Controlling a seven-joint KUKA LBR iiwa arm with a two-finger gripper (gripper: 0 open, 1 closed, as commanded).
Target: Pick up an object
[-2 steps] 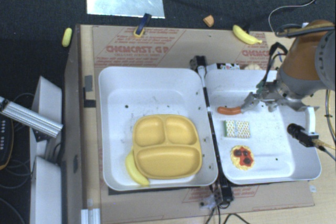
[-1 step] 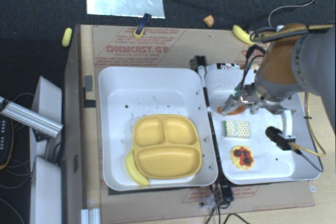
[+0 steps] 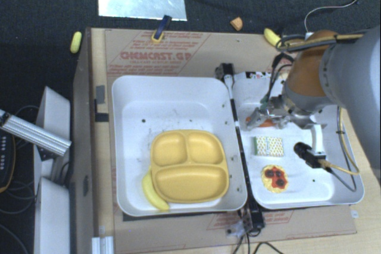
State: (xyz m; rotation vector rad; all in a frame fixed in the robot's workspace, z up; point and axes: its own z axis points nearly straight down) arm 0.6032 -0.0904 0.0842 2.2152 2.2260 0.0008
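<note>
My gripper [image 3: 262, 118] is low in the right bin [image 3: 336, 190], near its left wall and towards the back. A small orange object [image 3: 269, 123] lies right under or against it, partly hidden by the gripper, and I cannot tell whether it is held. Just in front lies a green-and-white checkered square [image 3: 269, 146]. Nearer the front is a small round toy pizza [image 3: 274, 178] with red topping. The grey arm with its orange band [image 3: 306, 77] covers the back right of this bin.
The left bin [image 3: 137, 98] holds a yellow divided plate [image 3: 189, 165] with a banana [image 3: 152, 192] at its front left. A black connector with a cable [image 3: 309, 154] hangs beside the checkered square. Small yellow [image 3: 75, 41] and orange [image 3: 236, 23] pieces lie outside the bins.
</note>
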